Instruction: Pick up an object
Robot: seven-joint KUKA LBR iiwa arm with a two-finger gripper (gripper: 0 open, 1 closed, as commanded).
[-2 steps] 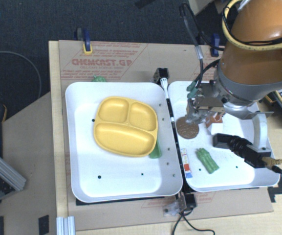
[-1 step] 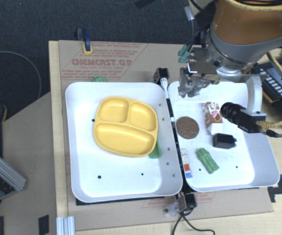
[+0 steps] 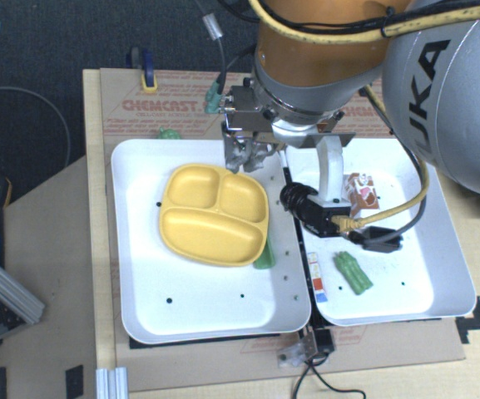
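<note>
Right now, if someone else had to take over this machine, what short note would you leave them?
Gripper: low over the back edge of the left bin, just behind the yellow divided plate; nothing seen in it.
Left bin: the plate, with a green item poking out at its right edge.
Right bin: green cylinder, small red-and-white packet, narrow white pack.
Done: nothing lifted. Left: the whole pick.

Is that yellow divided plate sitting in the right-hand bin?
No, the yellow plate lies in the left bin, while the right bin holds a green piece and a small packet.
</note>
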